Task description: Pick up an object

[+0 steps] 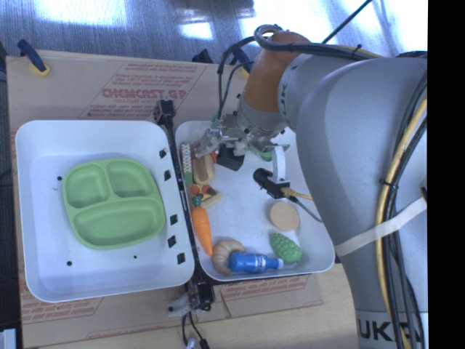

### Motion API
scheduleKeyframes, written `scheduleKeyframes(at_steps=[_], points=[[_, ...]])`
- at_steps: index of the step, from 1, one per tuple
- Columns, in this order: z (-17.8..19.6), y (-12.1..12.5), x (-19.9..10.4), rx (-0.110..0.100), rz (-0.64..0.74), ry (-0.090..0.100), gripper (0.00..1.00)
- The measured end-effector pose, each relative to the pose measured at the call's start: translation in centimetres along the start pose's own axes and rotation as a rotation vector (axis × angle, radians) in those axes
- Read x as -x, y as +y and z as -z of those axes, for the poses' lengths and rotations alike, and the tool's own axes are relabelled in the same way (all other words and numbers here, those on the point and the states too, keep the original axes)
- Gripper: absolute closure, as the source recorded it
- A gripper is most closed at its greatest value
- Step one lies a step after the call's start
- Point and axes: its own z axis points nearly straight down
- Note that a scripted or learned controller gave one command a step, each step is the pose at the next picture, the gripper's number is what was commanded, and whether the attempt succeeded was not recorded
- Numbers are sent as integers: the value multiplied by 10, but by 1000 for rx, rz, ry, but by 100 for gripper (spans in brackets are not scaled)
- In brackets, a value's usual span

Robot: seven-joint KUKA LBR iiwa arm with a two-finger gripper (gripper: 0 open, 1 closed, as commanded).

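My gripper (224, 145) hangs low over the far left corner of the right bin (240, 203), just beyond a hot-dog bun (203, 168) that lies against the bin's left wall. Nothing can be seen held in it. Further down the left wall lie a small orange-and-red toy (204, 193) and a carrot (202, 228). Along the near wall are a croissant (224, 251), a blue bottle (253, 262) on its side and a green knobbly toy (285, 246). A tan disc (284, 216) rests near the right wall.
The left bin (43, 158) holds a green divided plate (112, 202). The grey arm and its cables (349, 144) cover the right bin's far right side. Cardboard (138, 86) lies under both bins.
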Motion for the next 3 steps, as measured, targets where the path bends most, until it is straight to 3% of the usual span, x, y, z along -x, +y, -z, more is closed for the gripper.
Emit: scheduleKeyframes(at_steps=[1, 2, 3], points=[[-2, 0, 64, -2, 4, 13, 0], [0, 2, 16, 11, 2, 2, 0], [2, -59, -2, 19, 1, 5, 0]])
